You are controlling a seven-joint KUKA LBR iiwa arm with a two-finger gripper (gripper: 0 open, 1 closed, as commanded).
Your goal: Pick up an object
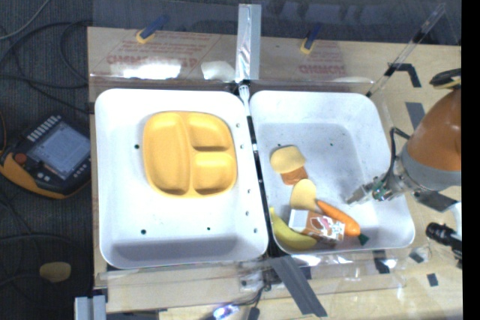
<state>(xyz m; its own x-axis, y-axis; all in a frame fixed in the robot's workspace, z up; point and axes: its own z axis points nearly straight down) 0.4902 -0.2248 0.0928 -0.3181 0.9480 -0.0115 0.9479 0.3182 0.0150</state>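
The table (112,49) holds two white bins side by side. The left bin (120,228) has a big yellow tray (189,152) with three sections lying in its middle. The right bin (337,116) holds a small pile of toy food at its 7 o'clock corner — a banana (289,236) along the bottom wall, an orange carrot (339,215) lying across a brown packet (321,227), a pale yellow piece (303,195) just above them, and a tan and orange piece (289,162) at 12 o'clock from that. The grey arm (439,154) comes in from 3 o'clock. Its hand (367,192) sits low at the right bin's 3 o'clock side, near the carrot but apart from it — I cannot tell if it is apart or together.
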